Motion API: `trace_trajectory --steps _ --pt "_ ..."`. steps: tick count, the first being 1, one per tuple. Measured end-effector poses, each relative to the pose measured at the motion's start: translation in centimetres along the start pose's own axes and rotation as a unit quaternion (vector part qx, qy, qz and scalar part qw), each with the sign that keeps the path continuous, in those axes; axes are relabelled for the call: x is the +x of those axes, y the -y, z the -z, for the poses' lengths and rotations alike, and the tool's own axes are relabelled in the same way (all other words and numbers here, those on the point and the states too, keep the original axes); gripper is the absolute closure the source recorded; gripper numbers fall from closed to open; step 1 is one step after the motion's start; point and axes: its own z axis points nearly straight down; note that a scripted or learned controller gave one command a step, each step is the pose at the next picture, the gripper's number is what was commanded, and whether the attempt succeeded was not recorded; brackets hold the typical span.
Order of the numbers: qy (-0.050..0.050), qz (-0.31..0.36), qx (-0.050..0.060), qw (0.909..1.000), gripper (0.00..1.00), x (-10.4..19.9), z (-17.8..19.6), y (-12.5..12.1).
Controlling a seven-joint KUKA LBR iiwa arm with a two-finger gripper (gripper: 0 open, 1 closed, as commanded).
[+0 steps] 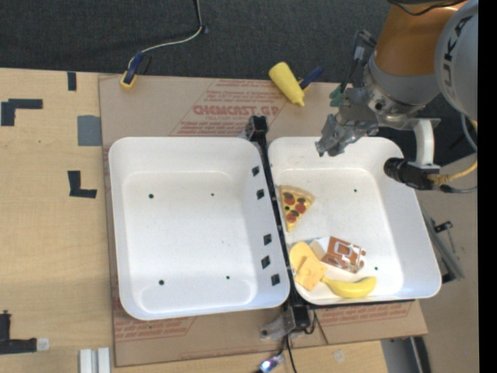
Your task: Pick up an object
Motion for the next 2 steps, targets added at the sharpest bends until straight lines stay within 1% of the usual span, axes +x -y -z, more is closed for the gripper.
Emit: trace_trajectory --steps 1,2 --pt "0.001 -0.003 -0.001 1.0000 1.00 -1.1 -3.3 6.5" --pt "0.001 -0.004 -0.002 1.0000 1.00 -4.9 -8.8 8.6"
